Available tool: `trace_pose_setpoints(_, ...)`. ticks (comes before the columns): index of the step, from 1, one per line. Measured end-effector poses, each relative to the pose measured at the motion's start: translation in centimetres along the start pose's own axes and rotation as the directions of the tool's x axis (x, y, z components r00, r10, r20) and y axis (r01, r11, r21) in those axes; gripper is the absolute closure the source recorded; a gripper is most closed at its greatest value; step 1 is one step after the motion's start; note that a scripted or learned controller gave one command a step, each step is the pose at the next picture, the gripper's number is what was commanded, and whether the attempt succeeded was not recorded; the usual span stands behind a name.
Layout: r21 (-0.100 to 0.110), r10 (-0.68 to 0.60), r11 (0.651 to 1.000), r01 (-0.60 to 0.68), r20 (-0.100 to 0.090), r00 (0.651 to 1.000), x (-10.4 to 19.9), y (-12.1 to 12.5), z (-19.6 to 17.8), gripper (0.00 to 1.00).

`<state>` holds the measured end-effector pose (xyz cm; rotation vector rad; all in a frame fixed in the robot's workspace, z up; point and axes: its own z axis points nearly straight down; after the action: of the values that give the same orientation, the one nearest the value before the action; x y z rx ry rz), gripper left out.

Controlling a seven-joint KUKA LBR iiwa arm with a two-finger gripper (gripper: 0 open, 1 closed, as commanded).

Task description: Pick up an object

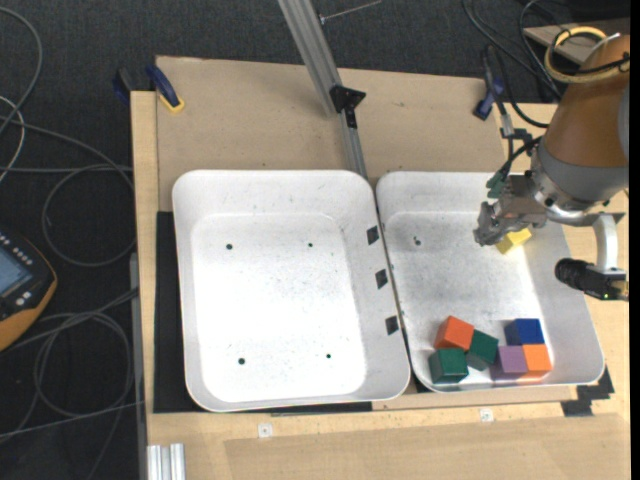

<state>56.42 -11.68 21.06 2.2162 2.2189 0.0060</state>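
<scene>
Camera view from above shows two white bins side by side on the bench, the left bin [200, 203] and the right bin [425, 193]; the grey and orange arm [590, 118] reaches in from the right, and its gripper [496, 226] hangs over the upper right part of the right bin; a small yellow block [516, 236] shows just beside and partly under the gripper, though whether it is gripped or merely lies below I cannot tell, nor how far the hand is open; near the bin's front wall sit an orange block [459, 331], two green blocks [449, 366], a blue block [524, 331], a purple block [512, 359] and another orange block [537, 358], clustered and touching.
</scene>
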Motion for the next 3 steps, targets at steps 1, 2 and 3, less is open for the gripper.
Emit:
trace_pose_setpoints(1, 0.002, 0.0, 1.0, 0.0, -0.001, 1.0, 0.0, 0.1, -1.8, 1.0)
trace_pose_setpoints(2, 0.003, -0.006, 1.0, 0.006, -0.003, 1.0, 5.3, 0.7, -3.1, 1.0)
trace_pose_setpoints(3, 0.008, -0.006, 1.0, 0.006, -0.004, 1.0, 11.0, 0.6, -2.8, 1.0)
